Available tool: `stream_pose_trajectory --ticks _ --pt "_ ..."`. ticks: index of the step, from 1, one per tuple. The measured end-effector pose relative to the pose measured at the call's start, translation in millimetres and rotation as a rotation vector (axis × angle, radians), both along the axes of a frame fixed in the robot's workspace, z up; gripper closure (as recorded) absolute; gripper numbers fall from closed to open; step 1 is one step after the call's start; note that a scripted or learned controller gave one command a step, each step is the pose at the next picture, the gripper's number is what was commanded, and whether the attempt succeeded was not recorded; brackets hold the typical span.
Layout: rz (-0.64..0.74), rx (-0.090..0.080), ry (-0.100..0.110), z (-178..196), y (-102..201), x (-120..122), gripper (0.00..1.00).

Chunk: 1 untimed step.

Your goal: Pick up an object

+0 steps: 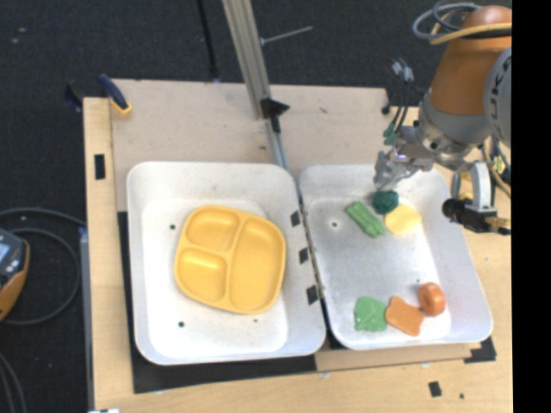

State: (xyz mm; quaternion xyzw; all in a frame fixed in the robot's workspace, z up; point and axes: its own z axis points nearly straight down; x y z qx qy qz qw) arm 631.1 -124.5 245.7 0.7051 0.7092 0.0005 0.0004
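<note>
- Dark-green, small rounded object (385,201), seemingly smooth plastic, sits in the right white bin (344,325) near its far edge, just under the gripper (392,175); it looks like the nearest candidate for the pick.
- Touching or just beside it lie a light-green ridged oblong piece (365,218) on the side toward the left bin and a pale-yellow rounded lump (403,220) on the near side.
- Judging by looks, the dark-green piece is light, stiff and a little slippery, so a hold across its middle, from above, seems best; the close neighbours could be nudged.
- Whether the gripper is parted or closed cannot be told, as the wrist hides its tips.
- Near the right bin's near edge rest a flat green piece (370,314), an orange flat piece (404,316) and an orange-red rounded piece (431,298).
- Yellow divided plastic tray (231,258) lies in the left white bin (155,231).
</note>
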Motion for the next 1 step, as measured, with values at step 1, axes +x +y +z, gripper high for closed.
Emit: stream_pose_trajectory --ticks 1 --pt "0.001 0.000 -0.002 9.7 49.1 1.8 1.00"
